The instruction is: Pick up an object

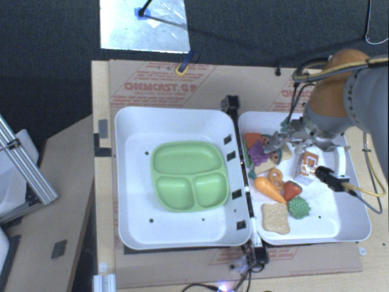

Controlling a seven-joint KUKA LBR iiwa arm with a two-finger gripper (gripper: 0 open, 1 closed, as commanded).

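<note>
The right bin (349,221) holds several toy foods: a purple bunch (258,154), an orange-red piece (252,140), a carrot (269,189), a small pretzel ring (276,176), a red fruit (292,190), a green knobbly piece (298,207), a bread slice (276,218) and a white carton (307,164). My gripper (281,138) reaches in from the right and sits low over the bin's far part. It is just right of the purple bunch and above the pretzel ring. Nothing is visibly held in it.
The left bin (130,163) holds a green divided plate (188,175). Black clips (231,105) join the two bins along the middle wall. A cable (364,190) trails from the arm over the right bin's right rim. A shiny sheet (144,17) lies beyond the bench.
</note>
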